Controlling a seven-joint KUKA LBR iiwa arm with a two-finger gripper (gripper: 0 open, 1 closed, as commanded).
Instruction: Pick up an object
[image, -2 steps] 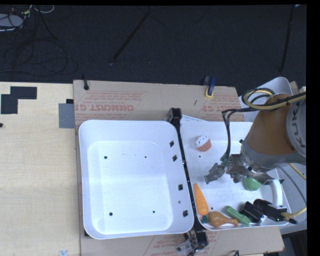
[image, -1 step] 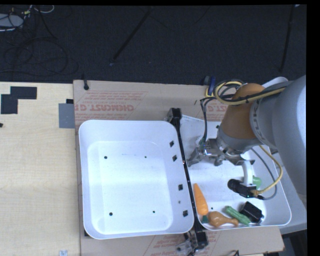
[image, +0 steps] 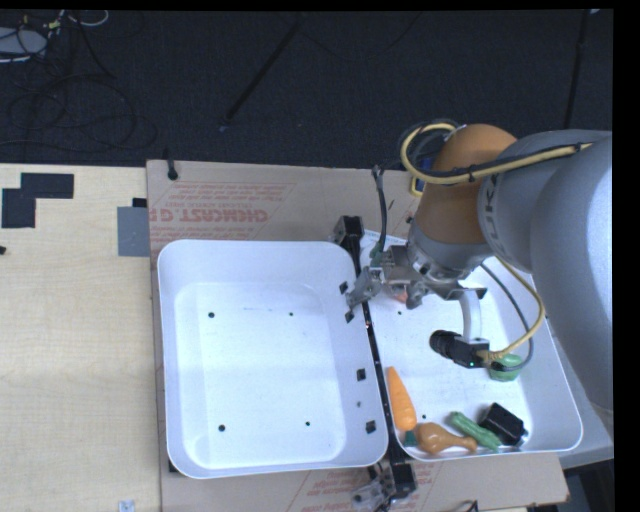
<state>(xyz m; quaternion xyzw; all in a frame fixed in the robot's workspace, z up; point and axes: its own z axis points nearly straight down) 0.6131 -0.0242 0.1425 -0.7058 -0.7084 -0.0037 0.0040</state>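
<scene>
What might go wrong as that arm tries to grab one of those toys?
The carrot lies against the right bin's wall, so the tool may bump the wall and miss. The duck-like toy, green piece and black block crowd one corner, so it could nudge them apart. Loose cables might snag.

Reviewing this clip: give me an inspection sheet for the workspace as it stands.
Surface: two white bins, left bin and right bin, on a cardboard sheet.
Job's things: orange carrot, tan piece, green piece and black block in the right bin's near corner.
Clutter: nothing seen.
Grippers: pincer low over the right bin's far side.
Cables: yellow cable looped at the wrist.
Surroundings: dark floor with loose wires.
</scene>
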